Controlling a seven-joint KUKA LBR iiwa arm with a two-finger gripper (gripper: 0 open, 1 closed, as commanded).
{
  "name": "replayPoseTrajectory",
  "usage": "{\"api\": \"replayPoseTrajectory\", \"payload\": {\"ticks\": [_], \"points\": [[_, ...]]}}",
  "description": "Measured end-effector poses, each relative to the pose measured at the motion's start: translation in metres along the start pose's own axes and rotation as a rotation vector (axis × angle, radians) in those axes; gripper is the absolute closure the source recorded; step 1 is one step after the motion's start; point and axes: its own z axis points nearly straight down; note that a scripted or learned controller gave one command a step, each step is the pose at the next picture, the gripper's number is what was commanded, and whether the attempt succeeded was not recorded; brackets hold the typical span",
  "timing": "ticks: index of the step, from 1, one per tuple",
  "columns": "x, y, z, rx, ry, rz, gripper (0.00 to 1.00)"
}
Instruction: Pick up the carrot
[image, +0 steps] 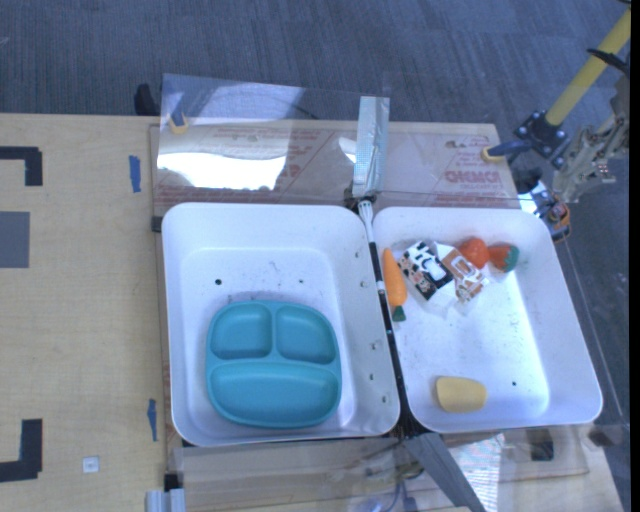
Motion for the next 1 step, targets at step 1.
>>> {"api": "replayPoseTrajectory", "payload": {"ticks": [1], "points": [[-0.0076,0.0118,-0.0861,0.002,-0.004,0.332,1.0]]}}
